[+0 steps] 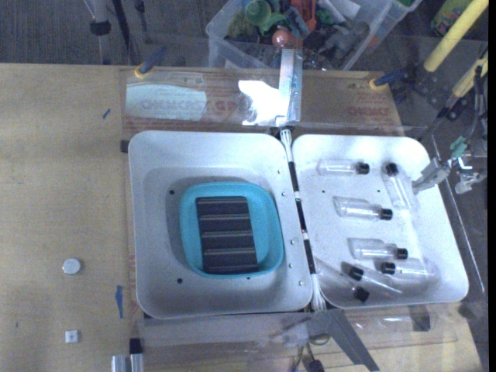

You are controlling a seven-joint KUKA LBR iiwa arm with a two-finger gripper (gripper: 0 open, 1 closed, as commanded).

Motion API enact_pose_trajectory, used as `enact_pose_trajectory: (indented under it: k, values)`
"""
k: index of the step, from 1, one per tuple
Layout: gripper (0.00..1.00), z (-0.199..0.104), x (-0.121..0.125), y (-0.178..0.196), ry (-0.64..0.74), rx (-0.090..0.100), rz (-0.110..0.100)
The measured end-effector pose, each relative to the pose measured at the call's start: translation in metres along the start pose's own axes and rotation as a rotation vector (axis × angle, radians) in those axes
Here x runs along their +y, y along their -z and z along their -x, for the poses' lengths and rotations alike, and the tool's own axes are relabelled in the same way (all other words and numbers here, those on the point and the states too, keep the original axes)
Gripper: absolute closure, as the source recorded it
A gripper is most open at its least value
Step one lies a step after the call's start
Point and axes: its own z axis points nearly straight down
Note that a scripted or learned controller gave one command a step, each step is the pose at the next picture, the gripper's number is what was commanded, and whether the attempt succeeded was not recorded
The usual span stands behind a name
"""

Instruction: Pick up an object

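Bins (155, 169) white; tray (190, 215) teal w/ dark ribbed insert (226, 235); vials (360, 208) clear w/ black caps; bench (54, 169) tan.

I couldn't read any text. The only printing was reddish lettering on the cardboard strip (353, 103) behind the two white bins (155, 161), too blurred and washed out by glare to make out a single word. The clear vials (360, 208) in the right bin carried no label I could resolve, and the teal tray (190, 208) in the left bin was unmarked as far as I saw. No numbers, brands or signs were legible anywhere else near the bins.
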Motion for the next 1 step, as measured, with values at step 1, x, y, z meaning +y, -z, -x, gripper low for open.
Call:
enact_pose_trajectory:
  k: [1]
  values:
    - [0.0, 0.0015, 0.0329, -0.1514, 0.03, 0.002, 0.0]
